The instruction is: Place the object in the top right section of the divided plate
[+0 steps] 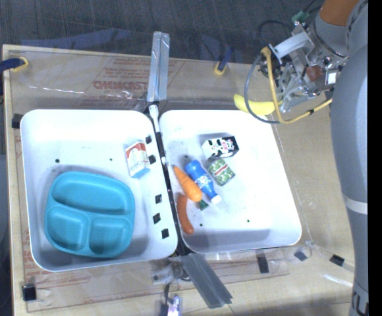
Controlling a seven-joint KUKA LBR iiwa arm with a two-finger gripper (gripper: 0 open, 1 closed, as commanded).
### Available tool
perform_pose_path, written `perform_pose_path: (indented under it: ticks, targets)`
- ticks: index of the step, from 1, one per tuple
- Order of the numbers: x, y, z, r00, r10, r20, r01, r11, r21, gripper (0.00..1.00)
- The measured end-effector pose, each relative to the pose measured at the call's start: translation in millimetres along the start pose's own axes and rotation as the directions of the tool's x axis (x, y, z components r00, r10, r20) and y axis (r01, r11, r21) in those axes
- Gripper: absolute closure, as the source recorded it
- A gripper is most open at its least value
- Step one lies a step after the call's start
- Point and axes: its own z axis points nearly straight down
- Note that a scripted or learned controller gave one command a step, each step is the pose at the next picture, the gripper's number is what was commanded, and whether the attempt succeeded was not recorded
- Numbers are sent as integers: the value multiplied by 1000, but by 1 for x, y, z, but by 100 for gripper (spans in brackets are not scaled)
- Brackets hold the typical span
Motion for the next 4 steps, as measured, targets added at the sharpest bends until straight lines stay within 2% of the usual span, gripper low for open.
perform_pose_path:
  ticks: [2,3,4]
  targets:
    - [2,-4,-19,1000,-17,5,17,1000,5,100]
    - [-73,-16,93,886,-463,2,463,886,1,100]
    - [-23,-16,106,982,-191,1,191,982,-1,100]
